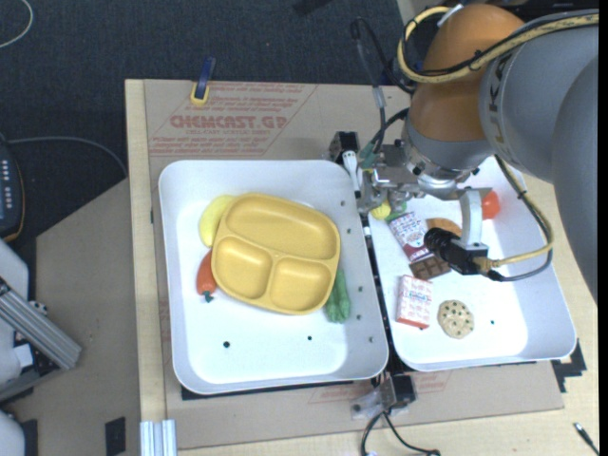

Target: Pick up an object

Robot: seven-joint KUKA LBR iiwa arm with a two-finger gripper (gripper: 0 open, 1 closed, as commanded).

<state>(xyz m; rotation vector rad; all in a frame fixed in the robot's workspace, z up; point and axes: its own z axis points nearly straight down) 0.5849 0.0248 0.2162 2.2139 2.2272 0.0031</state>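
The right bin point(532, 335) holds several small items. They include a red-and-white packet point(407, 228), a second packet point(413, 302), a round cookie point(456, 318), a brown chocolate piece point(432, 266) and an orange piece point(489, 202). My gripper point(385, 195) hangs low over the bin's upper left corner, under the orange band of the arm point(456, 65). It is just above a small yellow item point(381, 213). The wrist body hides the gripper's tips.
The left bin point(190, 340) holds a yellow divided tray point(275, 252). A yellow piece point(213, 218), a red pepper point(205, 276) and a green piece point(338, 299) stick out from under the tray. Cables run along the arm and across the right bin.
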